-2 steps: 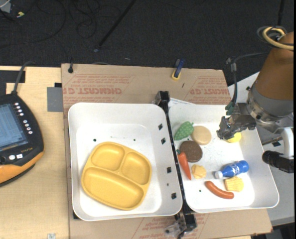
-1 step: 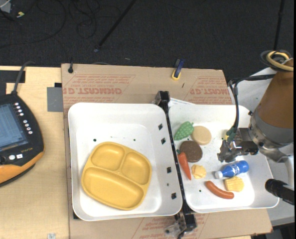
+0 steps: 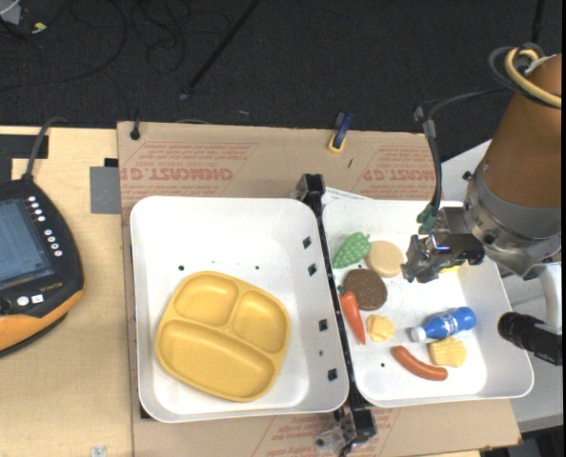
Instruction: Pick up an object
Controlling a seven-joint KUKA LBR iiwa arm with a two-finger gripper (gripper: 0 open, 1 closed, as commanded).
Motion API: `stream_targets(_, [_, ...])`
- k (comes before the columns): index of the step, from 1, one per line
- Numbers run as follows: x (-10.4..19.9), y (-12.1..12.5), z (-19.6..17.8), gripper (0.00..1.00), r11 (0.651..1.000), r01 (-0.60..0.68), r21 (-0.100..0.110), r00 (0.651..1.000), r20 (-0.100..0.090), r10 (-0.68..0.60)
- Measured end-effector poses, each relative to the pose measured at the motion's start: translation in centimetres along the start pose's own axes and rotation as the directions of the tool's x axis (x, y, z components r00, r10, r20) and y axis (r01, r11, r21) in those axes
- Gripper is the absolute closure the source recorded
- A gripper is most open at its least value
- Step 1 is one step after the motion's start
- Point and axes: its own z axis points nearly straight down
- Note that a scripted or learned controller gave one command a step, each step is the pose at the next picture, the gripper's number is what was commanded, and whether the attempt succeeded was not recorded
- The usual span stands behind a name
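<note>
The right bin [image 3: 512,374] holds several toy foods: a green bumpy piece [image 3: 353,249], a beige round [image 3: 386,258], a brown round patty [image 3: 364,289], an orange carrot [image 3: 353,316], a small yellow piece [image 3: 381,328], a blue bottle [image 3: 445,324], a yellow wedge [image 3: 447,353] and a red sausage [image 3: 418,364]. My gripper [image 3: 424,261] hangs over the bin's upper middle, just right of the beige round and above the blue bottle. Nothing shows between its dark fingers.
The left bin [image 3: 169,227] holds a yellow divided plate [image 3: 225,335]. A black clip divider [image 3: 323,284] joins the two bins. An orange and grey pendant with a screen [image 3: 16,255] lies at the far left. The arm's body [image 3: 526,160] fills the upper right.
</note>
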Motion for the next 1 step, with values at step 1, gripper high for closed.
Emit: stream_targets(1, [5.95,0.21,-6.34,1.0,1.0,0.0,0.0,1.0,0.001,0.0])
